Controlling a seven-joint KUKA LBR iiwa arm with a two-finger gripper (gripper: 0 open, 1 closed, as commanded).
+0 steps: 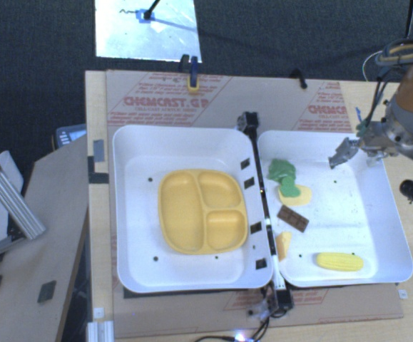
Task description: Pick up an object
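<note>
Camera view looks down on 2 white bins on the surface [156, 95]. At the right of the frame, the gripper [343, 153] hangs over the upper part of the right bin [391, 212], with nothing between its fingers; whether they are apart or together I cannot tell. Below and left of it in that bin lie a green piece [284, 173] touching a pale yellow slice [297, 195], then a brown bar [292, 218], an orange wedge [283, 245], and a yellow corn cob [339, 262] near the lower edge. A yellow 3-compartment tray [202, 211] sits in the left bin [138, 191].
</note>
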